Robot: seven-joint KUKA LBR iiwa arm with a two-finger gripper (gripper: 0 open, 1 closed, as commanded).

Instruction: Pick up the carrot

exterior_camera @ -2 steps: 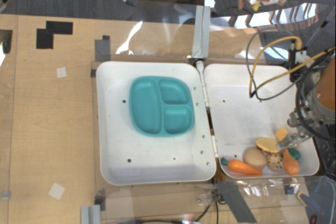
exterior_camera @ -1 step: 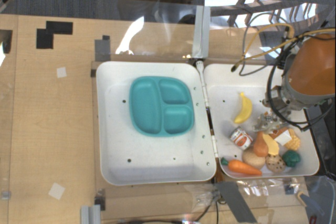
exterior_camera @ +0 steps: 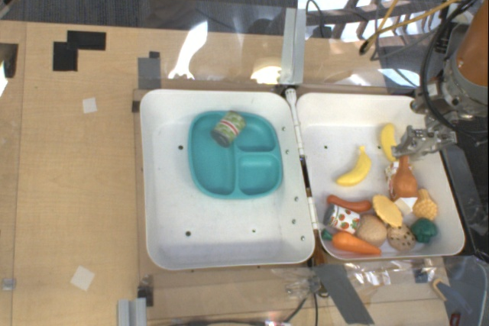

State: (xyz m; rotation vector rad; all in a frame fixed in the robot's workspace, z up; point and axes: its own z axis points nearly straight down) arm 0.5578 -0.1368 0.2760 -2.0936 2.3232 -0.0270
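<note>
The orange carrot (exterior_camera: 355, 243) lies on its side at the front edge of the right bin (exterior_camera: 328, 126), just in front of a potato (exterior_camera: 372, 227) and a red-and-white carton (exterior_camera: 345, 217). My gripper (exterior_camera: 419, 141) hangs over the bin's far right part, above a brown drumstick (exterior_camera: 403, 181) and beside a small yellow piece (exterior_camera: 388, 140). It is well behind and to the right of the carrot, and nothing shows in its grasp. The grey arm (exterior_camera: 466, 65) reaches in from the right.
In the right bin there are also a banana (exterior_camera: 355, 168), a yellow chip (exterior_camera: 387, 210), a cookie (exterior_camera: 399, 238), broccoli (exterior_camera: 424, 229) and corn (exterior_camera: 425, 204). The left bin (exterior_camera: 164, 187) holds a teal divided plate (exterior_camera: 252, 179) with a small can (exterior_camera: 228, 128) on it.
</note>
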